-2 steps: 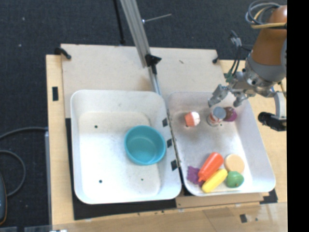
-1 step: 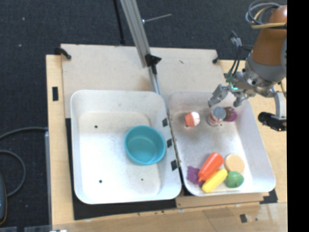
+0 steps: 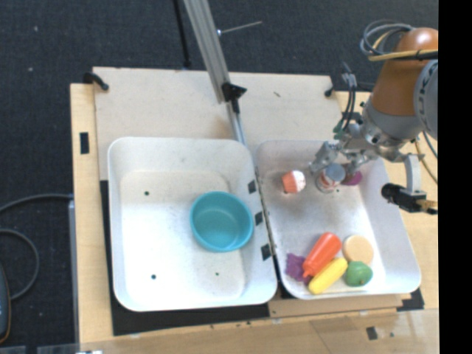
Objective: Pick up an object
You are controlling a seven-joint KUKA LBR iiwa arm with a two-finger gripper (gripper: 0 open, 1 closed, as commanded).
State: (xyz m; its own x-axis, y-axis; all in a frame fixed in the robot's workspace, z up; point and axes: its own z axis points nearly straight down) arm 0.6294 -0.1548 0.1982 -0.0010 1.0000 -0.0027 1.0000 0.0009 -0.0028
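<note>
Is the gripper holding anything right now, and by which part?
Cannot tell. The gripper is low in the right bin, beside a purple object.

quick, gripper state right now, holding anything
gripper: low in the right bin, over its back part; whether it is open, shut or holding something cannot be told.
</note>
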